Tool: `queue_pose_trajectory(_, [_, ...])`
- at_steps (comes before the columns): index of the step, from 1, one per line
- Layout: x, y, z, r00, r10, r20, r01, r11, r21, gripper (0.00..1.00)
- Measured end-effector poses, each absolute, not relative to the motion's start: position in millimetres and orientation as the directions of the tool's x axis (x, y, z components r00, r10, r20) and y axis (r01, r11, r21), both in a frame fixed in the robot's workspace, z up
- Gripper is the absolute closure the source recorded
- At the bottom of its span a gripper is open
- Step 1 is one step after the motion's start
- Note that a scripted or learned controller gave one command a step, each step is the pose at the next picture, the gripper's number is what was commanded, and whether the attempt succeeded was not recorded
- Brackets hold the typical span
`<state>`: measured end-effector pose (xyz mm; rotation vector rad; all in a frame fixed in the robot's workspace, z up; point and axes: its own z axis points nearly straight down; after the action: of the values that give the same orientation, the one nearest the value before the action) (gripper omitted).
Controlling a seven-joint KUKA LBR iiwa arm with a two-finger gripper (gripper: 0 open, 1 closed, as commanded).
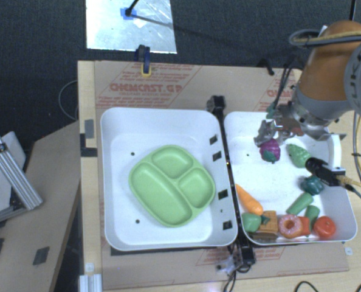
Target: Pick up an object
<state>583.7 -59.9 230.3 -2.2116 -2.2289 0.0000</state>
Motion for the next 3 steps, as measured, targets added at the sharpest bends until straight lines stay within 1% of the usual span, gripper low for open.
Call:
queue_pose_trajectory(1, [534.2, -45, 216, -0.001, 1.0, 0.001, 1.0, 0.001, -0.003, 1.0])
queue_pose_trajectory(2, [484.9, -34, 216, -0.001, 1.0, 0.002, 1.0, 0.001, -0.003, 1.0])
queue_pose_trajectory(3, [491.2, -19, 224, -0.006, 1.0, 0.001, 1.0, 0.006, 0.002, 1.0])
